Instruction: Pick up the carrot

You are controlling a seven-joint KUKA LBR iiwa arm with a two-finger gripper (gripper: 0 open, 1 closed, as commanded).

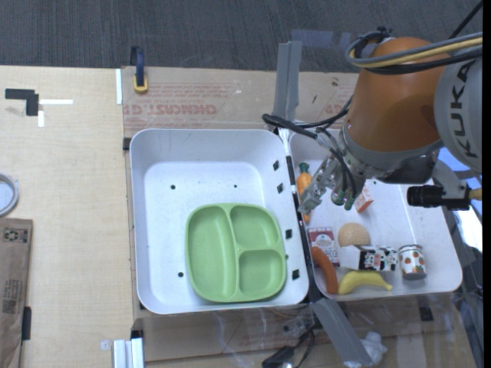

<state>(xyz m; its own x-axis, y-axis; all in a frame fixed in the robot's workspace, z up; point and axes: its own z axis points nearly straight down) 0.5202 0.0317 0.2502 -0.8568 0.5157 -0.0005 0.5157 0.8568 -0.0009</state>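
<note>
Bright even light, soft shadows, slightly blurry

One fixed camera looks down at a slant from above the bench (69, 205), taking in both white bins (153, 205) side by side, arm (399, 90) entering from the right.

The grey-and-orange arm's two-finger gripper (321, 188) hangs low over the right white bin (437, 278), at its ten o'clock corner, just beside the small orange carrot (304, 181). At six o'clock lie a yellow banana (364, 282) and a red sausage (325, 270). A green three-compartment plate (235, 251) sits in the left white bin (153, 213)
</note>
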